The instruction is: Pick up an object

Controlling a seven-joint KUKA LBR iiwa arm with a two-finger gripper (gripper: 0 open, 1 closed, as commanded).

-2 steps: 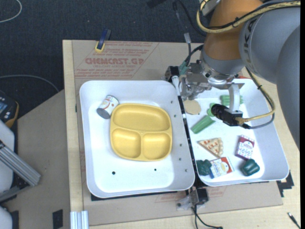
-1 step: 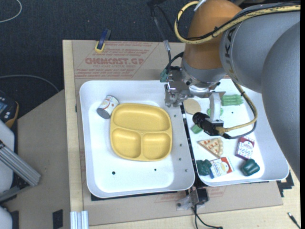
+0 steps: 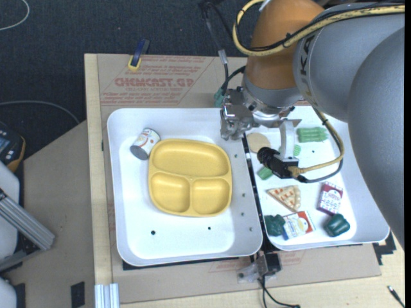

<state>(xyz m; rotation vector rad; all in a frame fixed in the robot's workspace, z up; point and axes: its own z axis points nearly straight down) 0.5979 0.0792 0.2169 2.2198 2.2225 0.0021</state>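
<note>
Dark carpet floor (image 3: pixel 58 37) w/ brown bench board (image 3: pixel 154 76).

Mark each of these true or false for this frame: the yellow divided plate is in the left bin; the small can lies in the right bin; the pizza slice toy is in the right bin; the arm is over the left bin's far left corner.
1. The yellow divided plate lies in the left bin. True.
2. The small can lies in the right bin. False: it lies on its side in the left bin, by the plate's upper left corner.
3. The pizza slice toy is in the right bin. True.
4. The arm is over the left bin's far left corner. False: its wrist hangs near the divide between the two bins, at their far edge.
5. The plate has three compartments. True.
</note>
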